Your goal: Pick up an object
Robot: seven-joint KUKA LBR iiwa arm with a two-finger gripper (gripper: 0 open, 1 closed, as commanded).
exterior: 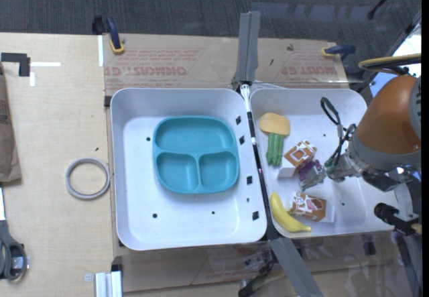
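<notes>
- The grey arm reaches in from the right, orange band above the wrist, bent low over the right-hand bin.
- The gripper hangs near that bin's middle, angled leftward and down.

Red print runs along the cardboard sheet lying behind the two white bins, seen upside down; it is too blurred to read with certainty. The small cartons' printing is illegible.
</notes>
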